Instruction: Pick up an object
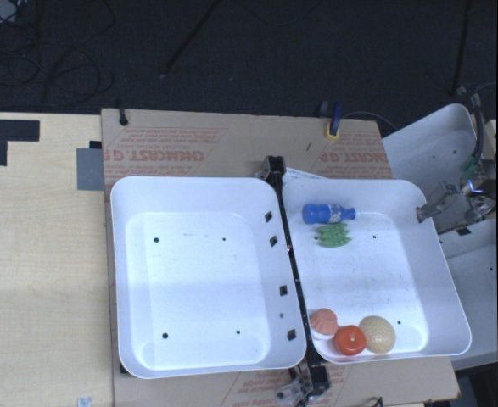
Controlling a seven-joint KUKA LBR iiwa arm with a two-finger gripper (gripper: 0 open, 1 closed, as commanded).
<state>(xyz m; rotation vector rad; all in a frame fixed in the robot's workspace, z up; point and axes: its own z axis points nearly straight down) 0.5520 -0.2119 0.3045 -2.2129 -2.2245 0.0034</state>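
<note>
The right bin [439, 278] holds several objects. A blue bottle [327, 214] lies on its side near the far wall, with a small green leafy item [333, 236] just in front of it. In the near corner sit a pink shell-like piece [323, 321], a red tomato-like ball [349, 340] and a beige round item [377, 333], packed close together. My gripper [435, 206] shows as a grey piece at the right bin's far right rim, off to the side of all the objects, with nothing seen in it.
The left bin [121, 253] stands beside the right one, with a black divider strip [284, 253] between them. Both rest on a cardboard sheet [189, 147] on the wooden bench [36, 253]. A white panel [427, 147] lies at the right.
</note>
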